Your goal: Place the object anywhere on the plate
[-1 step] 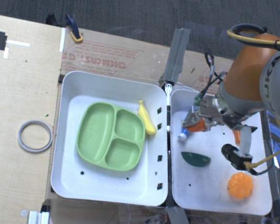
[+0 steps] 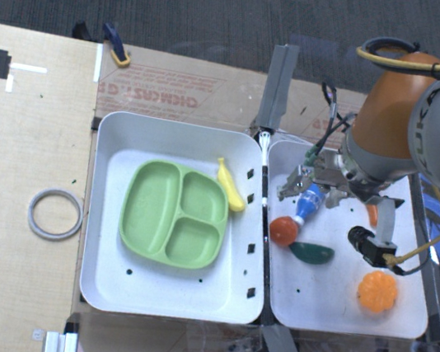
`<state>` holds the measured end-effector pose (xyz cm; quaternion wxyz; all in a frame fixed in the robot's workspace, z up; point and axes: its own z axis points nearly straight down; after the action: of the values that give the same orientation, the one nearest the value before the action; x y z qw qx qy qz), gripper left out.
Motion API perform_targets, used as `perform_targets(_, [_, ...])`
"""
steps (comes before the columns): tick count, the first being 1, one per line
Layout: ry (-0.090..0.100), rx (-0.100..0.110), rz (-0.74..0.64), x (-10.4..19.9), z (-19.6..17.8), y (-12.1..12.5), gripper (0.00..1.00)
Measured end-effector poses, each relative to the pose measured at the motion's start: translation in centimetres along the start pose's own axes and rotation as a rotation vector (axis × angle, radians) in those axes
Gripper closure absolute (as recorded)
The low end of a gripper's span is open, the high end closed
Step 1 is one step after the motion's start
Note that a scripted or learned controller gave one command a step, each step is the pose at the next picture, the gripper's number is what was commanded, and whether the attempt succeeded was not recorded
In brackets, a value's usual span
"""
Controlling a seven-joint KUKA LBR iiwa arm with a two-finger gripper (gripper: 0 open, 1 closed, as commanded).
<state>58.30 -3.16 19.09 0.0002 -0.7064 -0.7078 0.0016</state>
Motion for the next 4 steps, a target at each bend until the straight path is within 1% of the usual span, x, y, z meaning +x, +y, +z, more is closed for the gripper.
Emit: perform_targets(4, [0.000,0.000,0.000,0.00,0.00,0.00,0.00])
